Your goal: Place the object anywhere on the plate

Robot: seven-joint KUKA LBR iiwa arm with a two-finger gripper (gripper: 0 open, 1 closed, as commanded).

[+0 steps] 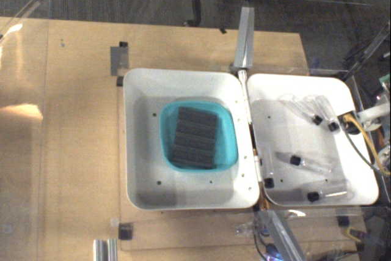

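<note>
Inside the shallow white bin (138,131) away from the arm's side: block on plate
Dark grey ribbed rectangular block (195,136) lies flat, centred on the teal rounded-square plate (228,131); gripper state cannot be told

A dark grey ribbed object (195,137) lies on a turquoise plate (228,134) in a white bin (138,131).

My one camera sits high above the bench (61,131) and looks down at a slant on both white bins (137,150), from perhaps a moderate distance.
</note>
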